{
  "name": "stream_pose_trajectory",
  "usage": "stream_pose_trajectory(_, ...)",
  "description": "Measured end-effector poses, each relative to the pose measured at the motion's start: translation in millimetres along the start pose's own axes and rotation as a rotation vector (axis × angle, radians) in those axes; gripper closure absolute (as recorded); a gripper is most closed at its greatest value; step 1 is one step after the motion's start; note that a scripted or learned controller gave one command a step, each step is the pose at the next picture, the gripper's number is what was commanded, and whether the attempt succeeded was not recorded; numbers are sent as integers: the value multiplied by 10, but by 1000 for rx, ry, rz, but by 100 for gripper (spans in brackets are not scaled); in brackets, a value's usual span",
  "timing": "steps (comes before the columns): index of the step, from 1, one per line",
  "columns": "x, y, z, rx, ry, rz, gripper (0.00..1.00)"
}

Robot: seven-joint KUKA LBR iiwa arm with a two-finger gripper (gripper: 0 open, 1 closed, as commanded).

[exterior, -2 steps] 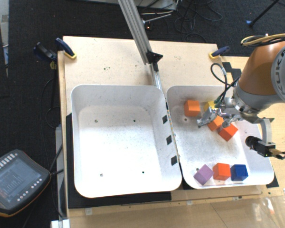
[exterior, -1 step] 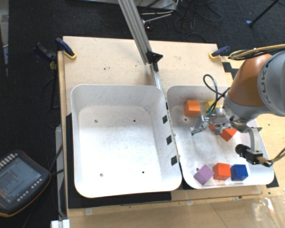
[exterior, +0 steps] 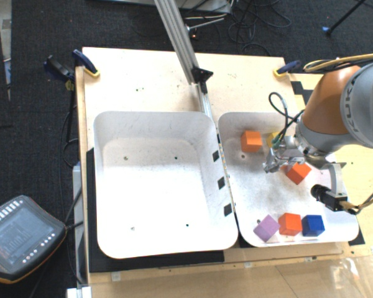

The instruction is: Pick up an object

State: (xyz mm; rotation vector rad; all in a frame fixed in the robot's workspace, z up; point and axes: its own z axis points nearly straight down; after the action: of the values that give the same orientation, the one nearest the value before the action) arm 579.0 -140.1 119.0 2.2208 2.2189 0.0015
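In the right bin (exterior: 245,197), an orange block (exterior: 298,172) could be nudged aside by the gripper (exterior: 280,160), whose state cannot be told.

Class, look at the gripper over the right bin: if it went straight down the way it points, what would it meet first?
Probably the orange-red cube right beside the gripper, otherwise the shallow white right bin's floor; depth is unclear.

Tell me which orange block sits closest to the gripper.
The orange-red cube just beside the gripper; the other orange cubes lie farther away.
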Motion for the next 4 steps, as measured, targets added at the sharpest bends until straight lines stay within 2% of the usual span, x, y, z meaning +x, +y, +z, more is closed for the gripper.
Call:
stream_pose_trajectory(1, -83, 54, -596, -5, -2, -2, 100)
stream_pose_trajectory(3, -7, 129, -1684, -6, -2, -4, 100)
stream_pose_trajectory(4, 553, 231, -1515, 4, 2, -8, 100)
